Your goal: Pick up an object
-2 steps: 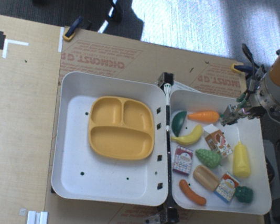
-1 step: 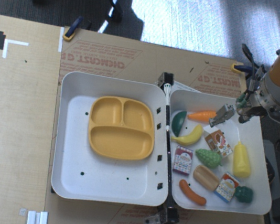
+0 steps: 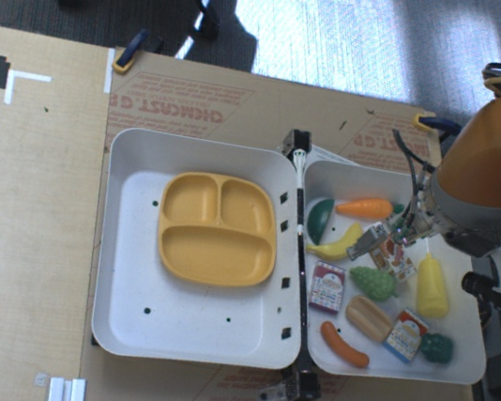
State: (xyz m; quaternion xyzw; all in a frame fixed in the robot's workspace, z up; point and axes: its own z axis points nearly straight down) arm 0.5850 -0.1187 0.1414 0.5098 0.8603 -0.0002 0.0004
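Worktop [image 3: 17, 232]: pale wood surface carrying a sheet of brown cardboard [image 3: 209, 107], on which two shallow white bins sit side by side, touching along their inner walls.

Left bin [image 3: 117, 315]: holds one yellow divided plate [image 3: 218, 229] with three compartments, lying flat toward the far half of the bin.

Right bin [image 3: 451, 366]: holds the loose objects.
- Orange carrot [image 3: 364, 206], near the far wall.
- Dark green rounded piece [image 3: 320, 218], by the inner wall, just beside the carrot.
- Yellow banana [image 3: 336, 244], curved, just nearer than the green piece.
- Small pink-and-white carton [image 3: 327, 287], near the inner wall.
- Green leafy vegetable [image 3: 372, 282], centre of the bin, just beside the carton.
- Tan bread-like roll [image 3: 368, 317], nearer than the leafy vegetable.
- Red sausage [image 3: 343, 345], along the near wall.
- Small box with red and blue print [image 3: 406, 336], touching the roll's right end.
- Dark green lump [image 3: 437, 348], just beside that box.
- Yellow corn-like piece [image 3: 432, 286], on the right side of the bin.

Arm [image 3: 493, 169]: grey with an orange band, reaching in from the right over the right bin.

Hand [image 3: 384, 244]: low over the middle of the right bin, between the banana and the corn-like piece, just above the leafy vegetable. Whether it is released or clenched cannot be told; nothing is visibly held in it.
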